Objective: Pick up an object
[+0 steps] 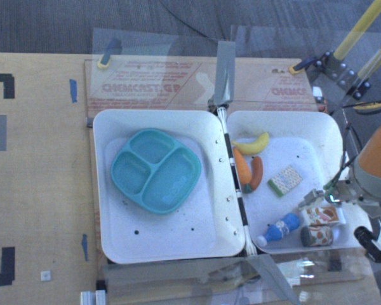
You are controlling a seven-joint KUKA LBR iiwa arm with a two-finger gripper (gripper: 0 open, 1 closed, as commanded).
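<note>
The right bin [330, 129] holds several small objects. A yellow banana [254, 143] lies near its back left, with an orange carrot [242, 166] and a red-brown sausage [256, 172] just in front of it. A green and white block [286, 180] sits mid-bin. A blue bottle with a white cap [280, 229] lies near the front. Beside the bottle are a small carton [322, 215] and a can [317, 236] on its side. My gripper [312, 199] reaches in from the right, low over the bin, just above the carton's back edge. I see nothing held in it.
The left bin [108, 234] holds a teal divided plate [155, 170]. A ridge [232, 183] separates the two bins. The grey arm with its orange band [374, 164] hangs over the right bin's right rim. Yellow poles [362, 24] and cables stand at the back right.
</note>
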